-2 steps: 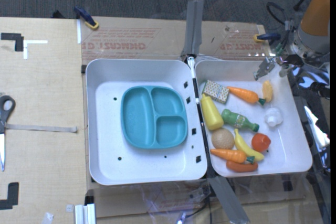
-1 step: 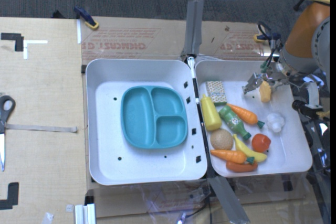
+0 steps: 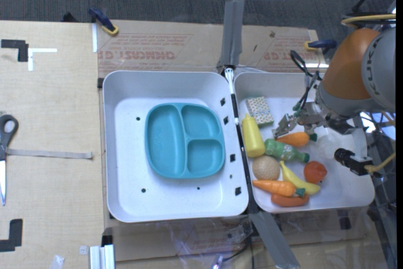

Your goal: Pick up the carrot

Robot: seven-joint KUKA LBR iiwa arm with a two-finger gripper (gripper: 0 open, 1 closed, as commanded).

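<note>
A small orange carrot (image 3: 296, 138) sits in the right bin (image 3: 352, 195), just above the green bottle (image 3: 286, 151). My gripper (image 3: 287, 128) reaches in from the right and is down on this carrot, its metal fingers closed along the carrot's upper side. A second, longer carrot (image 3: 274, 186) lies near the bin's front, beside the banana (image 3: 300, 181). An orange-red piece (image 3: 289, 200) rests against the front wall.
The right bin also holds a yellow bottle (image 3: 252, 135), a speckled sponge (image 3: 259, 111), a tan ball (image 3: 266, 168) and a red tomato (image 3: 315, 171). The left bin (image 3: 119, 154) holds a teal divided plate (image 3: 186, 140). Scissors (image 3: 5, 135) lie on the bench at far left.
</note>
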